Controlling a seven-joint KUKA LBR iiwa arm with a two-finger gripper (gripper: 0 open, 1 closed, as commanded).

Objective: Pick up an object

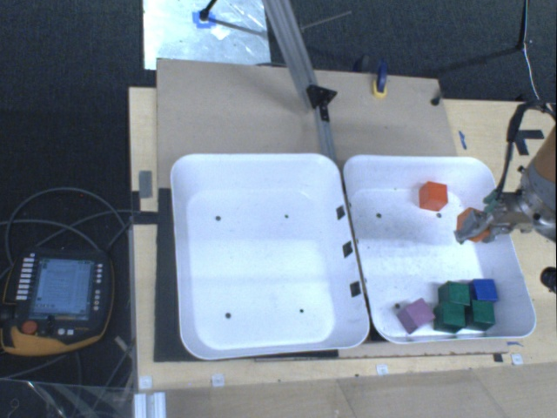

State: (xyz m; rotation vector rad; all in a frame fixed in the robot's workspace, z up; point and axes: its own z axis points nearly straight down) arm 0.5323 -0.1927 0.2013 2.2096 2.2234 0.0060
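My gripper [475, 225] reaches in from the right over the right bin [383, 177], near its right wall. A small orange piece [467, 217] shows between its fingers, and they are shut on it. An orange cube [432, 196] lies on the bin floor just left of and beyond the gripper. In the bin's near right corner sit green blocks [453, 307], a blue block [484, 289] and a purple block [416, 314], all apart from the gripper.
The left bin [187, 181] stands beside the right one, their rims touching. A slanted metal pole [296, 46] crosses the far side of the bench. A teach pendant [59, 301] with cables lies on the floor at the left.
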